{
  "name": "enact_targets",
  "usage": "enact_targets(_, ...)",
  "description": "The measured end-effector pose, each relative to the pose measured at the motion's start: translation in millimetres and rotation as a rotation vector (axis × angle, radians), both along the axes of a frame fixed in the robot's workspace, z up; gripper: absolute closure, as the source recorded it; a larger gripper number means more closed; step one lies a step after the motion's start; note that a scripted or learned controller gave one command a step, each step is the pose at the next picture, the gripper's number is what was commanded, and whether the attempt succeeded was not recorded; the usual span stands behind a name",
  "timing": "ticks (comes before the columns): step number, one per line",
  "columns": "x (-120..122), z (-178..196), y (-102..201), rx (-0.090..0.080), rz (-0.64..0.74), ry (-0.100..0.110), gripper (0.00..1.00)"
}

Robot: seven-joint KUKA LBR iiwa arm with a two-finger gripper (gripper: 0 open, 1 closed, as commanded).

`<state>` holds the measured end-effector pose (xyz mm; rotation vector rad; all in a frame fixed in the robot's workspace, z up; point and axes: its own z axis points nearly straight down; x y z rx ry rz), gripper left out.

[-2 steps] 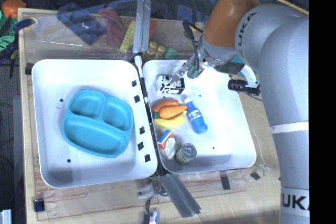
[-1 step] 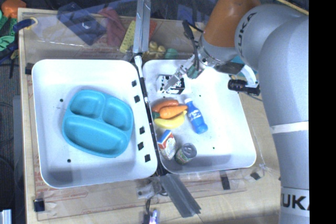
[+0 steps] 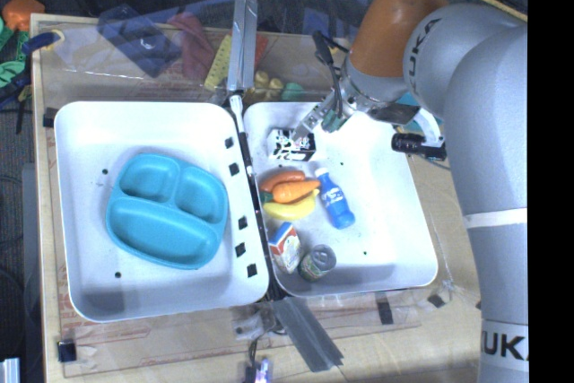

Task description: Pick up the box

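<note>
The gripper (image 3: 300, 132) hovers at the right bin's (image 3: 395, 220) twelve o'clock; its opening I cannot tell. The box (image 3: 285, 247) sits at six (crowded by a can (image 3: 317, 262)), so a grab may snag the can.

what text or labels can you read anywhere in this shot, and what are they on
"UK", the start of a cut-off brand name, on the arm's base.
"UK", foreshortened and partly hidden, on the arm's grey link beside the orange band.
Black-and-white box: a bold pattern, no letters legible.
Blue bottle: label too small to read.
Small carton and can: print too blurred to read.
</note>
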<state>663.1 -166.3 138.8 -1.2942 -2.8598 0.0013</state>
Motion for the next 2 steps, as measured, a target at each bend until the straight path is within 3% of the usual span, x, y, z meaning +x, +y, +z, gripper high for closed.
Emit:
enact_targets(1, 0.0, 0.0, 0.1, 0.0, 0.0, 0.0, 0.0)
enact_targets(2, 0.8, 7.3, 0.4, -0.001, 0.004, 0.001, 1.0)
